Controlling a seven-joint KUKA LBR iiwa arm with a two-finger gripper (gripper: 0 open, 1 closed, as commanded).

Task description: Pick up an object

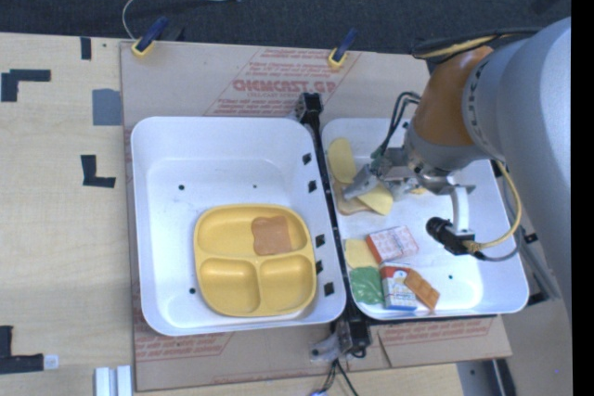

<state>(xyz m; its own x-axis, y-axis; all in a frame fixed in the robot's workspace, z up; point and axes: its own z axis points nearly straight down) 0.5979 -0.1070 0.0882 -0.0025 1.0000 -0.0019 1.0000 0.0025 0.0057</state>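
Note:
My gripper (379, 179) is low in the right bin (483, 292), at its upper left part. It sits right over a pale yellow wedge (378, 200) and a tan piece (352, 191), touching or nearly touching them. A yellow curved piece (341, 159) lies just left of it, by the bin wall. Nearer the front lie a red-and-white packet (394, 243), a yellow block (358, 252), a green item (365, 285), a small printed carton (400, 288) and an orange piece (424, 290). The gripper's body hides whatever is directly beneath it.
The left bin (167, 153) holds a yellow divided plate (232, 278) with a brown slice (272, 236) in its upper right compartment. A black divider (320, 172) runs between the bins. The arm's orange band (445, 102) and grey body cover the right bin's far right side.

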